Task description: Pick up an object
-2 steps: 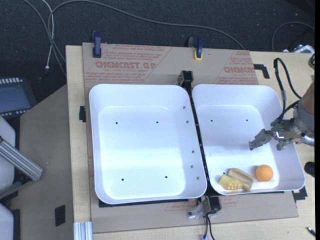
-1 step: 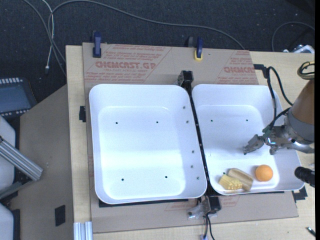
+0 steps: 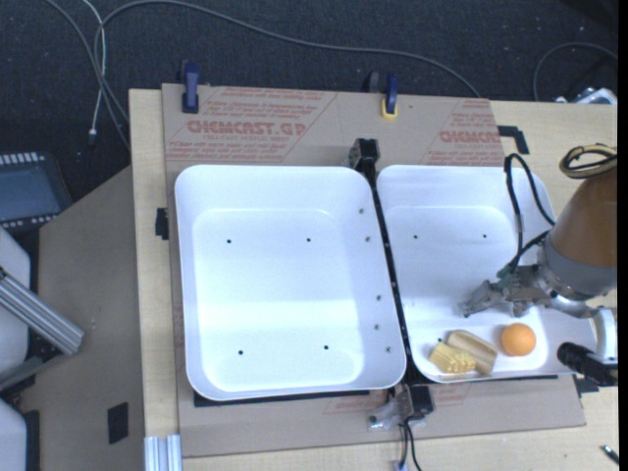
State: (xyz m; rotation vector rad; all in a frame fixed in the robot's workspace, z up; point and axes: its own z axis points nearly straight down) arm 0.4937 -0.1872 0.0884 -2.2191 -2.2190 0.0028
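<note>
In the right bin [image 3: 442, 214], three things lie along the front edge. An orange ball [image 3: 518, 340] sits near the front right corner. A tan bread-like roll [image 3: 473, 343] is to its left, and a yellow corn-like piece [image 3: 451, 360] rests against the roll's front. My gripper [image 3: 491, 300] hangs over the right bin's front right part, just behind the ball and the roll. Nothing shows in its grasp. The grey arm with its orange band [image 3: 589, 229] comes in from the right.
The left bin [image 3: 191, 263] lies beside the right one, with a black divider strip [image 3: 385, 263] between them. A black cable [image 3: 520, 189] runs from the arm across the right bin's back right. Clamps stand at the bench's back edge.
</note>
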